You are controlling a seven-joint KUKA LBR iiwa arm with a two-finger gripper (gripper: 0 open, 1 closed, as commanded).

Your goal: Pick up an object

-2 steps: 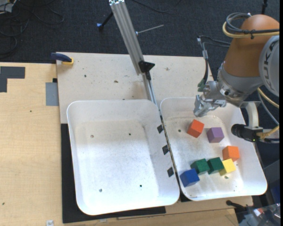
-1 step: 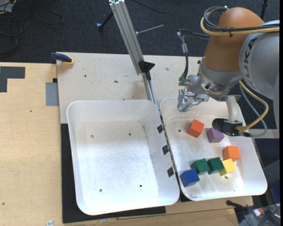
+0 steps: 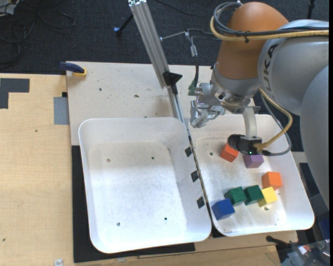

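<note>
The fingers (image 3: 197, 119) of the gripper (image 3: 201, 118) are too small and blurred here, so one cannot tell if they are apart or together; no object is seen between them. The gripper hangs over the upper left corner of the right bin (image 3: 299, 221), near the wall between the two bins. The nearest candidate is the orange block (image 3: 229, 152), which lies to the lower right of the gripper, just beside a purple block (image 3: 253, 160). It looks small, stiff and probably light, with flat faces, so a hold on two opposite sides should be firm, preferably the sides facing away from the purple block. Lower in the frame a blue block (image 3: 222, 208) lies more apart. The floor of the bin is white, flat and smooth, so a block may slide when pushed. The left bin (image 3: 100, 148) gives free room.
</note>
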